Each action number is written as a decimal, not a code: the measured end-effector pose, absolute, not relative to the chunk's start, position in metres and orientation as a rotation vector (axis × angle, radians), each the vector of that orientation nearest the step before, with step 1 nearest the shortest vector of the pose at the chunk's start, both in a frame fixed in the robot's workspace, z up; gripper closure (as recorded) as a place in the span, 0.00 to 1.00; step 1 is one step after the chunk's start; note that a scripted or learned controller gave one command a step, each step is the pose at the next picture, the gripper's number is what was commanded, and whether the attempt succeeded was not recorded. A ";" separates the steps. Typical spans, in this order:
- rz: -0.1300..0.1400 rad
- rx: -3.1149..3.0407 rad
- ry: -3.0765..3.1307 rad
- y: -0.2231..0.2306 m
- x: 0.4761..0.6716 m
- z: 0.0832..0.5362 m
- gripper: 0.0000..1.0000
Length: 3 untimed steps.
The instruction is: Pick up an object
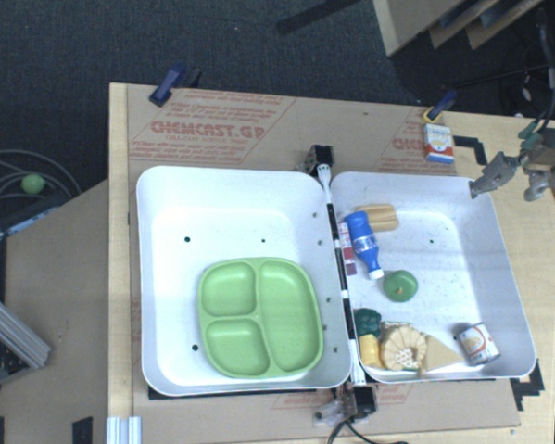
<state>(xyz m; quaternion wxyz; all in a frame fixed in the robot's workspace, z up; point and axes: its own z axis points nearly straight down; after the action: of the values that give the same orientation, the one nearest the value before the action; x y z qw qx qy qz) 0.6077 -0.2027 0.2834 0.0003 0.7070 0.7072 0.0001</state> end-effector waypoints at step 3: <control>-0.001 2.224 2.223 -0.130 0.538 0.085 0.00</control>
<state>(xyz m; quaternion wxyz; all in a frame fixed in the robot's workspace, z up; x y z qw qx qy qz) 0.5376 -0.1303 0.0845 -0.0013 0.7073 0.7069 -0.0002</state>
